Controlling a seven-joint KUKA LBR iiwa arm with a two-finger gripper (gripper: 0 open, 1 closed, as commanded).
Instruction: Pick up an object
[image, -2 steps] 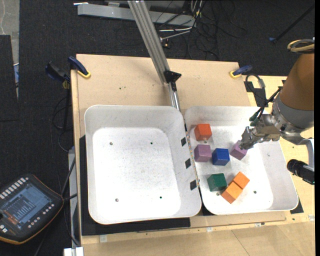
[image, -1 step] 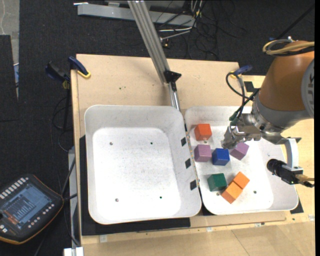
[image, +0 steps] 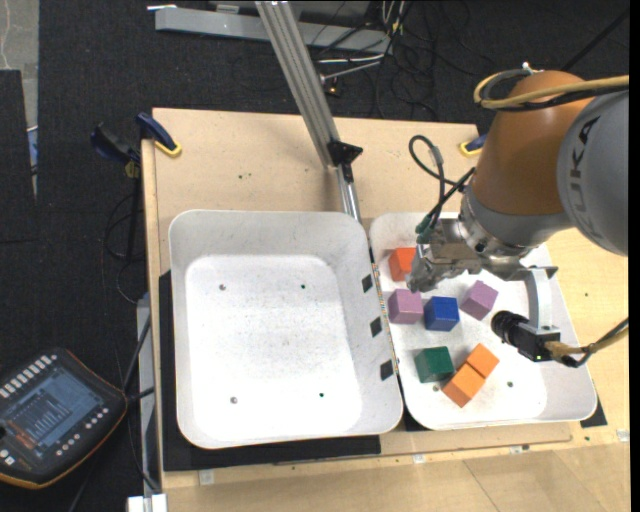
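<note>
The left bin (image: 270, 320) holds no blocks, so every candidate lies in the right bin (image: 560, 405), within the arm's (image: 545, 150) reach from the right.

Working across that bin from the left: an orange block (image: 401, 263) sits at the upper left, close to the bin wall. Just below it is a purple block (image: 405, 305), with a blue block (image: 441, 314) touching or all but touching its right side. A green block (image: 434, 363) lies below these, and to its right two orange blocks (image: 471, 375) rest corner to corner. A second purple block (image: 481, 298) sits alone to the right of the blue one.

The gripper (image: 432, 268) hangs at the upper left of the cluster. Its tip is just beside the orange block, on that block's right, and above the purple and blue pair as seen in this slanted view. The wrist body hides the tip, so whether it stands apart or together cannot be told. Nothing is seen held.

Judgement: the nearest object is the orange block, lying just left of the gripper. It is a cube with no long axis to align to. Its closeness to the bin wall is the constraint on a grasp.
</note>
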